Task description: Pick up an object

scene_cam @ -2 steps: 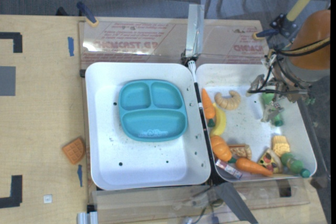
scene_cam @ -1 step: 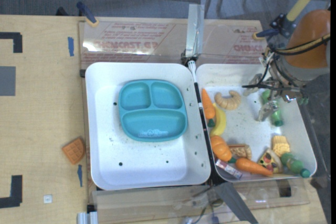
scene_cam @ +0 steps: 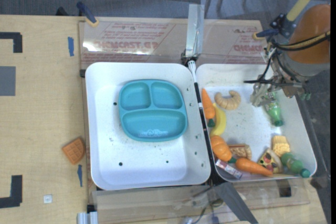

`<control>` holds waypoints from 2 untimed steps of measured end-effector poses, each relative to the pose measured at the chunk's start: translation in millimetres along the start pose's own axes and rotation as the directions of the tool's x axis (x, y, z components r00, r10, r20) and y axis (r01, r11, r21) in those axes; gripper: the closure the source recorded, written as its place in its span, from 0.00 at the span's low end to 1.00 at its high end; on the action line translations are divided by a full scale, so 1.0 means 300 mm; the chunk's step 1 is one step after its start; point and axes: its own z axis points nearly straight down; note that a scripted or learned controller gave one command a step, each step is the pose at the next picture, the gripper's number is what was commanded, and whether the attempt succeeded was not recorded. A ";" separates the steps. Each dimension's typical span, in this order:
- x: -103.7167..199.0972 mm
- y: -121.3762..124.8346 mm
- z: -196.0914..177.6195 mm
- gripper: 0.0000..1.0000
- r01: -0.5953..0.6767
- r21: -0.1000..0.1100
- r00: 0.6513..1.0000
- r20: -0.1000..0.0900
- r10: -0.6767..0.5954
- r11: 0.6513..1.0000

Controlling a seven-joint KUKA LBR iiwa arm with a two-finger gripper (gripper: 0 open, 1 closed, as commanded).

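Observation:
My gripper [scene_cam: 269, 94] hangs over the far right part of the right bin [scene_cam: 307, 136], below the orange band of the arm. A small green bottle [scene_cam: 274, 113] lies just under and in front of it; I cannot tell whether they touch. In the same bin, a tan croissant [scene_cam: 228, 99] lies left of the gripper. An orange carrot [scene_cam: 208, 104] and a yellow banana [scene_cam: 221, 121] rest along the left wall.
Near the right bin's front lie an orange fruit [scene_cam: 220, 148], a second carrot [scene_cam: 253, 166], a corn cob [scene_cam: 281, 144], a pizza slice [scene_cam: 269, 159] and another green toy [scene_cam: 295, 165]. The left bin [scene_cam: 100, 160] holds a blue divided plate [scene_cam: 153, 110]. A waffle toy [scene_cam: 74, 150] lies on the bench.

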 end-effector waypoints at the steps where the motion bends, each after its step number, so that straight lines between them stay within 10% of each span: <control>1: 0.002 0.001 0.004 0.00 0.000 -0.001 1.000 -0.002 0.000 1.000; 2: 0.007 -0.044 0.052 0.00 -0.002 -0.005 1.000 -0.016 0.002 1.000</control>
